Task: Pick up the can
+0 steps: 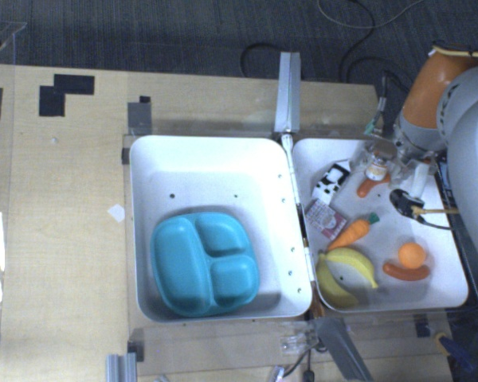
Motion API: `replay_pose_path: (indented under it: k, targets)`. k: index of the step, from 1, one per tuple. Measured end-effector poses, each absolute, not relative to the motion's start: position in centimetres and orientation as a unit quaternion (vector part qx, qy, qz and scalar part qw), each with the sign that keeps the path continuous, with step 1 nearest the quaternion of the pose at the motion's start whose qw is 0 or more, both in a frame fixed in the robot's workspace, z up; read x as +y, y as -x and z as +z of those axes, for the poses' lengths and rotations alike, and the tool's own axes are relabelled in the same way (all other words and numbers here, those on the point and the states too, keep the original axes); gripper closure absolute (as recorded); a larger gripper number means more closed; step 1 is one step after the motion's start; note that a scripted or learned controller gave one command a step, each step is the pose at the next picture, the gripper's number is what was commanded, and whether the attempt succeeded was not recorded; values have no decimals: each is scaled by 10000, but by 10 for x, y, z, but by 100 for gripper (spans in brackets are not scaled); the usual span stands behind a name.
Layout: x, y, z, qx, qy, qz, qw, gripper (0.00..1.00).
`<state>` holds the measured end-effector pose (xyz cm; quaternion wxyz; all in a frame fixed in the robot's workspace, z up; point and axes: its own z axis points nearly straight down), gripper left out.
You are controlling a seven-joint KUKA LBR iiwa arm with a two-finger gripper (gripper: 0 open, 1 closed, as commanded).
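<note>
The gripper (376, 164) hangs over the upper part of the right bin (454, 293), above the carrot (351, 233). A small pale cylinder sits right at it, possibly the can (375, 168), but whether anything is clamped there I cannot tell. Below the carrot lies the banana (349, 267), with the orange (413, 255) to its right. Left of the carrot, the blue tray (204, 263) rests in the left bin (143, 213).
</note>
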<state>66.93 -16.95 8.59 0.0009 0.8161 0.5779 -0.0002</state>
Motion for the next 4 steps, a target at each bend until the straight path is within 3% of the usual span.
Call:
replay_pose_path:
  k: [1, 2, 3, 4]
  targets:
    - [-169, -672, 100, 5804, -8143, 11, 34, 100]
    - [-169, -672, 100, 5805, -8142, 12, 35, 0]
    - [-168, -674, 114, 5826, -8127, 27, 66, 100]
    - [-164, -670, 214, 5080, -8614, 25, 24, 100]
